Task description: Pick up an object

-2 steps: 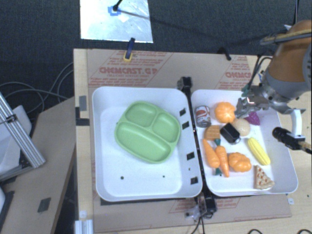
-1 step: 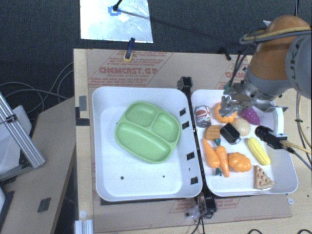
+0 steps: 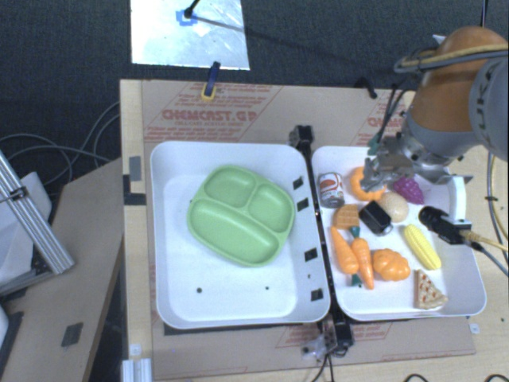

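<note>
Two shallow white plastic bins (image 3: 171, 293) lie before us; the right bin's near corner holds a toy pizza slice (image 3: 429, 290). At its far edge, the grey two-finger gripper (image 3: 375, 175) touches an orange toy (image 3: 364, 185); whether it grips, we cannot tell.

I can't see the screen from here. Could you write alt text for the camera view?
A grey and orange robot arm reaches from the right, its gripper low over an orange toy in the right bin, which holds toy foods: carrots, corn, a can, a pizza slice. The left bin holds a green divided plate.
</note>
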